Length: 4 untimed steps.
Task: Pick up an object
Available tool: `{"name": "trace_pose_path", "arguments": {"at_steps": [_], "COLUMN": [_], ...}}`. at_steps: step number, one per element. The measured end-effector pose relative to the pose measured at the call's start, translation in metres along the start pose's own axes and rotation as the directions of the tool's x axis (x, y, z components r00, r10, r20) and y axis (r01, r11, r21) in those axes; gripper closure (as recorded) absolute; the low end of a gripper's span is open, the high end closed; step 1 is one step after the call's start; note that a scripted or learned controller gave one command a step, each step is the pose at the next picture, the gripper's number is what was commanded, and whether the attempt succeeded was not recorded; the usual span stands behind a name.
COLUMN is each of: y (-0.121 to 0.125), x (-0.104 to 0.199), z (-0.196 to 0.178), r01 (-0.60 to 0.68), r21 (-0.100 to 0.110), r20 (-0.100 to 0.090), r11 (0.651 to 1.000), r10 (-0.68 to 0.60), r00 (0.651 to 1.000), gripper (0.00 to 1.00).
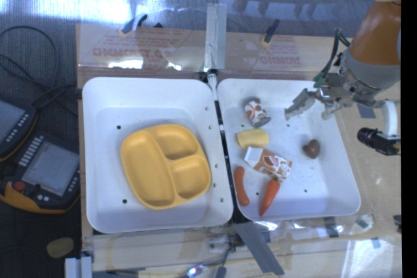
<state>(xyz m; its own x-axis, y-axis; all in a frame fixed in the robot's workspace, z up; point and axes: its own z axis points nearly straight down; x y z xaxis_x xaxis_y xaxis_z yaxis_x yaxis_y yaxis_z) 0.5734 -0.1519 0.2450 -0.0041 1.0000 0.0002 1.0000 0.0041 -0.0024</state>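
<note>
View from above the bench. My gripper (311, 103) hangs over the upper right part of the right bin (339, 202), its two fingers spread apart with nothing between them. No object has been lifted; I judge this to be the approach step, before a target is closed on.

The candidates all lie in the right bin: a small can (257, 112) on its side near the top, a yellow lump (252, 139) just below it, a crumpled packet (268, 163) beneath that, a sausage (241, 185) and a carrot (270, 196) toward the bottom edge, and a brown ball (311, 148) lying apart on the right. The left bin (98, 205) bears a yellow divided plate (165, 165).

The brown ball sits nearest below my fingers and stands clear of its neighbours, so it seems the simplest choice. The next move would call for centring my fingers over it, descending to straddle it, then closing. Being round, it may roll aside.
</note>
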Motion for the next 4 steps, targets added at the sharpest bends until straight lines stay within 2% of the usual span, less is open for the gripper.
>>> {"name": "trace_pose_path", "arguments": {"at_steps": [1,2,3,4], "y": [-0.016,-0.047,-0.045,-0.047], "x": [0.018,0.031,0.031,0.087], "z": [0.128,0.154,0.145,0.063], "r01": [-0.081,-0.024,-0.025,-0.050], "r21": [0.002,-0.019,-0.021,0.002], "r20": [0.000,0.006,0.004,0.001], "r11": [0.997,1.000,0.999,0.999], "r10": [0.081,0.024,0.025,0.050], "r00": [0.997,1.000,1.000,0.999], "gripper": [0.00,0.00,1.00,1.00]}}
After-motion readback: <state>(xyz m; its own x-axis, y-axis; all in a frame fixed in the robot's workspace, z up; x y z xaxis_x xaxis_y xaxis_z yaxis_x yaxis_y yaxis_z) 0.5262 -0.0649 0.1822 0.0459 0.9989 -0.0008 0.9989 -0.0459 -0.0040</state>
